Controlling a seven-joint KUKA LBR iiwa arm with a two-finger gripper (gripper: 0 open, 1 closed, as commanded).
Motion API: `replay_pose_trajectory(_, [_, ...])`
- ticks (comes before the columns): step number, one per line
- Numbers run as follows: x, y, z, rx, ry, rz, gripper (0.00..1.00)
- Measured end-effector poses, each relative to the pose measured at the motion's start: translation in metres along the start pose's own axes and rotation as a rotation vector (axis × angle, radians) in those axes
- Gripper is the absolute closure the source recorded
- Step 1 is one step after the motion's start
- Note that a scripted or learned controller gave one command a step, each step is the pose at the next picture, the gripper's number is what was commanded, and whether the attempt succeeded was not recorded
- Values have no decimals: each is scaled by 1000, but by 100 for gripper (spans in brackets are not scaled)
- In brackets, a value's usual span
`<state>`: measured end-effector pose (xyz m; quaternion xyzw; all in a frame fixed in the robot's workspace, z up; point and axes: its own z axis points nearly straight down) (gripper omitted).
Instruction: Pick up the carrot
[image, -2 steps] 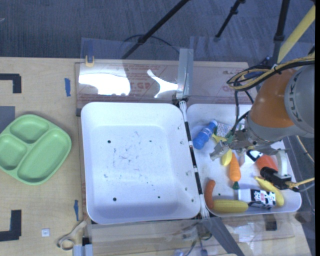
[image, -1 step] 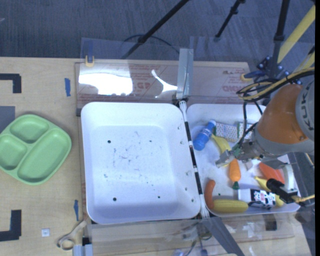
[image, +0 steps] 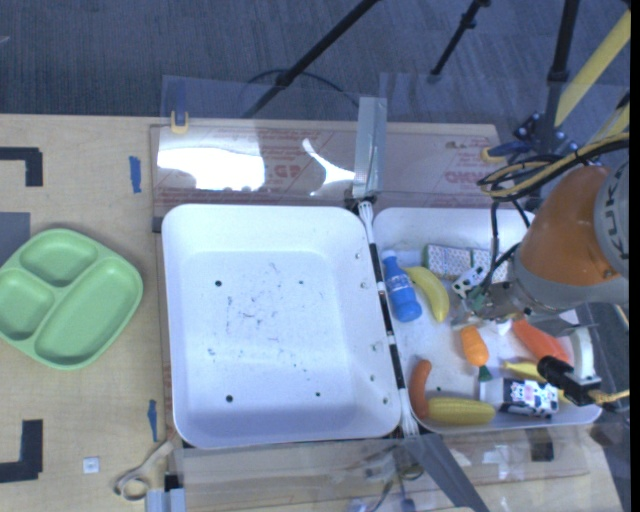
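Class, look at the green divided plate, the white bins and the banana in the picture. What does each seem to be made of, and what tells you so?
Green divided plate: probably moulded plastic, with an even colour, rounded compartments and a soft sheen.
White bins: likely thin plastic, smooth and matte, with rounded corners and scuff marks.
Banana: seems a plastic toy, uniformly yellow and slightly glossy.

arm: grey casing | orange band | black and yellow cables on top

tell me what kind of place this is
Probably a robotics lab bench set up for grasping trials: two white bins sit side by side, toy food such as a carrot and banana fills the right one, and tripod legs stand behind.
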<state>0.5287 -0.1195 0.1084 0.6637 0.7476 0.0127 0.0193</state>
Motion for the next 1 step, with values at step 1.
replay_pose_trajectory(1, [56,-15,-75,48,12,42,100])
